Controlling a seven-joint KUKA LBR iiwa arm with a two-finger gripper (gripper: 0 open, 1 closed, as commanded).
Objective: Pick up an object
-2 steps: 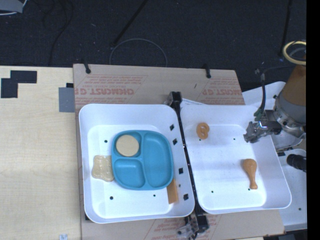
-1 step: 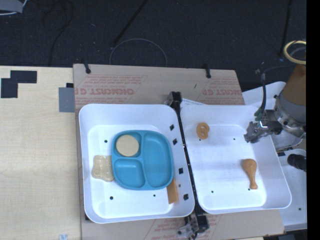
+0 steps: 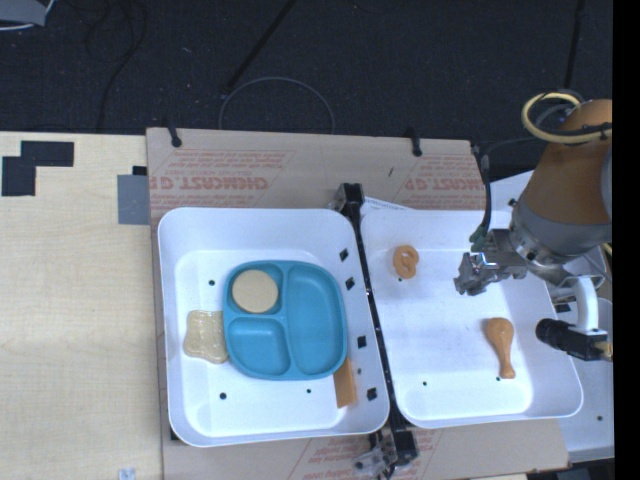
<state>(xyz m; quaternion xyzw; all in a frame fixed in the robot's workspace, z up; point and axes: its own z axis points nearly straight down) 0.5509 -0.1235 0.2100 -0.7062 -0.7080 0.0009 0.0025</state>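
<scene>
We see the claw [image 3: 472, 276] over the right bin [image 3: 440, 408], holding nothing; we cannot tell its spread. The drumstick [image 3: 500, 344] lies just below it, apart. It looks light, rigid, slippery plastic; we would pinch its thick upper end.

Left bin [image 3: 190, 258]: I found a divided tray [image 3: 285, 320], a round patty [image 3: 254, 291] in its rear-left compartment, a slice [image 3: 206, 336] touching its left edge. Right bin [image 3: 440, 388]: pretzel [image 3: 405, 261] rear-left, drumstick [image 3: 500, 344] toward the right, gripper [image 3: 474, 276] between them.
</scene>
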